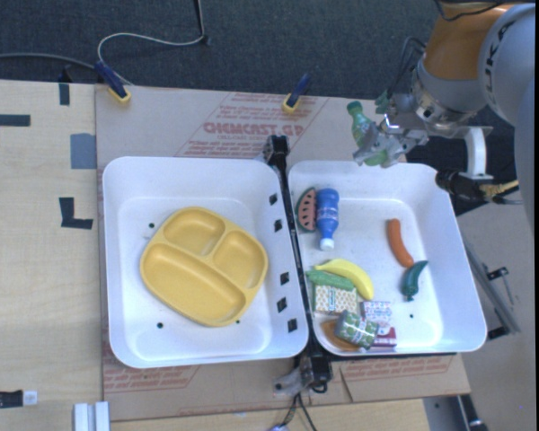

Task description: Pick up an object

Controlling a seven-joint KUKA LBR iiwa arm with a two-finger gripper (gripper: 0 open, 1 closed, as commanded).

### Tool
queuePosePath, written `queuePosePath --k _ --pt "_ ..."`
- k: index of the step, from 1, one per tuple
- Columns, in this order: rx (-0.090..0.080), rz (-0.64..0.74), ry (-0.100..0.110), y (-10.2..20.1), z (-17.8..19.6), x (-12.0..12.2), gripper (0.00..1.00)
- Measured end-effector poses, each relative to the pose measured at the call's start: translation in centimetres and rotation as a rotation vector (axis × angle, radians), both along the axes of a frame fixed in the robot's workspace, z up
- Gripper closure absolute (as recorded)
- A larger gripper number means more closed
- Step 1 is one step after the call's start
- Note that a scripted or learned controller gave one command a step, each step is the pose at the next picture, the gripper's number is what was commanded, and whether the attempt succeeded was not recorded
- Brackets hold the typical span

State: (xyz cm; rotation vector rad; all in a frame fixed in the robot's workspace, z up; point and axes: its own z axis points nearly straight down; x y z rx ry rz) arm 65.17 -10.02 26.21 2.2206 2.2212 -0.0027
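Observation:
My gripper (pixel 375 148) hangs above the back edge of the right bin (pixel 449 232), shut on a small green bottle (pixel 360 124) that sticks out up and to the left of the fingers. Lower down in that bin lie a blue bottle (pixel 327 217), a watermelon slice (pixel 306 209), an orange sausage (pixel 399 241), a dark green pepper (pixel 413 279), a banana (pixel 350 275) and a heap of small packets (pixel 364 324).
The left bin (pixel 126 241) holds a yellow divided plate (pixel 204 264). A black divider clip (pixel 276 148) sits between the bins at the back. Two blue-and-yellow clamps (pixel 113 82) (pixel 296 93) pin the cardboard's far edge.

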Motion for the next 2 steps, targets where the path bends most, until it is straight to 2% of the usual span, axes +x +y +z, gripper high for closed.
queuePosePath --k 1,2 --pt "0.002 0.002 0.000 7.8 -1.1 -2.2 1.00" --pt "0.001 0.001 0.000 5.4 0.1 -6.6 1.00"
